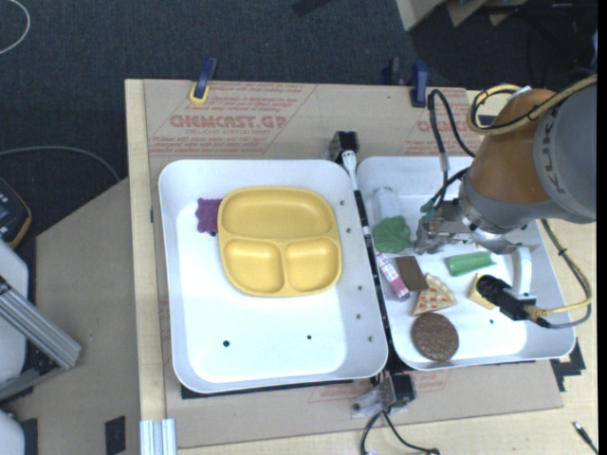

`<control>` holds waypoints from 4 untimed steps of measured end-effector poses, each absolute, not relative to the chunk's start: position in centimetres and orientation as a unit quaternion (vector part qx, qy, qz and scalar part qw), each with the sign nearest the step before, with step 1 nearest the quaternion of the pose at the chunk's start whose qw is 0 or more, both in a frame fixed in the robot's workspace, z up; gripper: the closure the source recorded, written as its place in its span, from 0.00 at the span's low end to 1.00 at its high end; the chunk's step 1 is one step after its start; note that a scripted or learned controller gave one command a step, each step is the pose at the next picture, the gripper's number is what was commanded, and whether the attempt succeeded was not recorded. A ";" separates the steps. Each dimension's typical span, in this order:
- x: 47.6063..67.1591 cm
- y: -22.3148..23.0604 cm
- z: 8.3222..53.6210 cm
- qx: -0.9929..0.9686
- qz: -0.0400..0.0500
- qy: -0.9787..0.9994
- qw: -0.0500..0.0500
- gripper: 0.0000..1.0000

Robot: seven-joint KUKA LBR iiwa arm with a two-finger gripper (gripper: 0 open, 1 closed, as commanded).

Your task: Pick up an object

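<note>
Fingers (429, 235), state unclear, hover just beside green object (391, 232) in right bin (560, 344).

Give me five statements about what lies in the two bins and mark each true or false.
1. The yellow divided tray lies in the left bin. True.
2. A purple object sits against the tray's left side. True.
3. The round brown cookie lies in the left bin. False: it lies in the right bin, near its front.
4. The pizza slice lies beside the green bar, far from the cookie. False: it lies just above the cookie.
5. The hand is over the right bin, next to the green lump. True.
</note>
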State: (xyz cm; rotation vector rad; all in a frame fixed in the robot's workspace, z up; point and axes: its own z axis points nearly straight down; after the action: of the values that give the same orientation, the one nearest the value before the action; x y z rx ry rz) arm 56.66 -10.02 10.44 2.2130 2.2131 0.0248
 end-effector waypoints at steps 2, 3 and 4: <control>56.5 -9.8 22.1 0.707 0.002 0.708 0.003 1.00; 59.0 -4.8 23.2 0.706 0.001 0.708 0.002 1.00; 60.7 0.9 22.8 0.705 0.001 0.709 0.001 1.00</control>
State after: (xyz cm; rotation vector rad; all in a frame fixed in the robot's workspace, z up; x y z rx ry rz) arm 60.73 0.92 22.77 2.2130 2.2262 0.0046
